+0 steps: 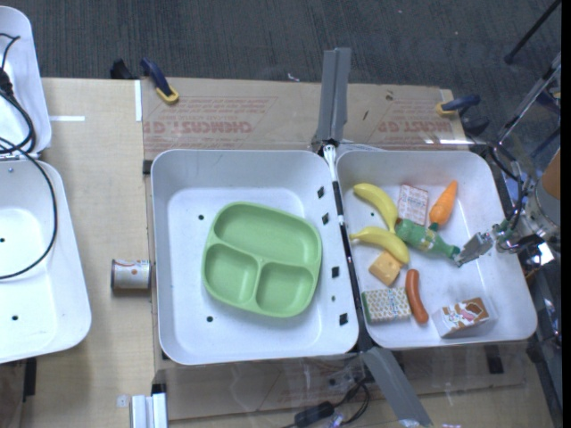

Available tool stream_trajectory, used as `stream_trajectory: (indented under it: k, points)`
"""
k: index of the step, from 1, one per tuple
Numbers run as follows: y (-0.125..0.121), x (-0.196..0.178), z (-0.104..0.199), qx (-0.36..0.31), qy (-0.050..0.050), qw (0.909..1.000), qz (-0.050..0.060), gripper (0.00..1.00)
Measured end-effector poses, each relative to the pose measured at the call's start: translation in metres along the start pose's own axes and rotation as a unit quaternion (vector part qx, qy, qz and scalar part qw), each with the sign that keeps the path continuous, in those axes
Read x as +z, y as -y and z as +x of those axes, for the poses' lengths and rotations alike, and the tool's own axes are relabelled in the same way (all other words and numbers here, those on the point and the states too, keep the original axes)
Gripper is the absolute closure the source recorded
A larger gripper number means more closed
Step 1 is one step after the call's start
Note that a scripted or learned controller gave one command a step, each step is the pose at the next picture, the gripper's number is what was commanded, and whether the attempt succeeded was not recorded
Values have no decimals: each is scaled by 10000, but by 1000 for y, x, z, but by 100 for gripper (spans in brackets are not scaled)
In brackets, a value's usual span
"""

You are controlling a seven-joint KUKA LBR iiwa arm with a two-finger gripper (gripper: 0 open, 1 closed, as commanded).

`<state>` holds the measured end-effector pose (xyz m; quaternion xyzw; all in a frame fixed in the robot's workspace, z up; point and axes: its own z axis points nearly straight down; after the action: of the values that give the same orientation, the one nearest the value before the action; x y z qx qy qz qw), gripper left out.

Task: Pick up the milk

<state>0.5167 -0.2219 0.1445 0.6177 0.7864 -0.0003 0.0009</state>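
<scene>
So the tool (pixel 473 247) hovers over the right bin (pixel 505 201) beside the green bottle (pixel 426 237), apparently approaching. The milk (pixel 463 317) lies ungrasped in the near right corner; next the tool needs to come toward it.

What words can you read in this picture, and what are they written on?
"CHEMCZ..." in red, seen upside down, on the cardboard sheet behind the left bin; the rest is too blurred.
A matching red print on the cardboard behind the right bin: too blurred to read.
Milk carton, pink box, patterned box: print too small to read.
</scene>
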Motion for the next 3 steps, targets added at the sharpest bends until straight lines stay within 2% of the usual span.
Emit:
stream_trajectory:
  k: [1, 2, 3]
  points:
    - [24, -12, 6, 1489, -7, 9888, 14, 0]
    - [36, 54, 21, 398, -37, 9992, 21, 0]
    - [36, 54, 19, 393, -50, 9992, 21, 0]
